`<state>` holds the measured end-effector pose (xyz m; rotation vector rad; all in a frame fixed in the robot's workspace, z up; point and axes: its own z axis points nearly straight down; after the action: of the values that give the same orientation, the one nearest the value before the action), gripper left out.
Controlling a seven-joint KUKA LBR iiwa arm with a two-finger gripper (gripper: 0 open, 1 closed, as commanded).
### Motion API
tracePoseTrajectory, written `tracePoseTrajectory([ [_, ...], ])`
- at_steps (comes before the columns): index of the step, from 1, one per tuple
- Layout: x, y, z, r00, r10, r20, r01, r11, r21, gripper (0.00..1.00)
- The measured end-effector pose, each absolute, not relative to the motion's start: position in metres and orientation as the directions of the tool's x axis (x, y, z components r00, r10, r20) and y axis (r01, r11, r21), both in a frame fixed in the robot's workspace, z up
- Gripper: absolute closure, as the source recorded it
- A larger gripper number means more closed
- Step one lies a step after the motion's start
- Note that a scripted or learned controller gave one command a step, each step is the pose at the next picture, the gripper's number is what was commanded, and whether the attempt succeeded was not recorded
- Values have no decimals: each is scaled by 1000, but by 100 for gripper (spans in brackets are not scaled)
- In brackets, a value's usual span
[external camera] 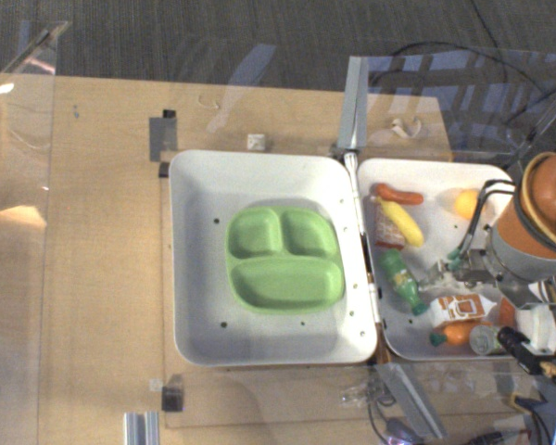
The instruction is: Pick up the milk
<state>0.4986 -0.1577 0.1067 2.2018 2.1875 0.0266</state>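
One milk carton (465, 306) lies seemingly just below the pincer (452, 269).

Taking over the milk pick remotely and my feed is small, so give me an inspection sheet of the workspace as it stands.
Surface: wooden bench bearing a left bin and a right bin, side by side.
Job's things: milk carton, white with orange print, lying in the right bin near its front edge, among other items.
Clutter: green divided plate in the left bin; in the right bin a hot dog, banana, green bottle, carrot, yellow item.
Claw: claw low over the right bin, just above the carton; finger state unclear.
Cables: black cables behind the right bin.
Surroundings: dark carpet; clear panel at left.
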Motion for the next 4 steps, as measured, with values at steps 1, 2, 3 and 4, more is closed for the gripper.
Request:
tracePoseTrajectory([
  [1, 495, -181, 94, -33, 999, -2, 999, 33, 23, 0],
  [2, 499, -183, 106, -33, 999, -10, 999, 34, 34, 100],
  [3, 489, -127, 109, -412, 911, -2, 911, 412, 5, 100],
  [4, 489, -128, 109, -411, 911, -2, 911, 411, 5, 0],
])
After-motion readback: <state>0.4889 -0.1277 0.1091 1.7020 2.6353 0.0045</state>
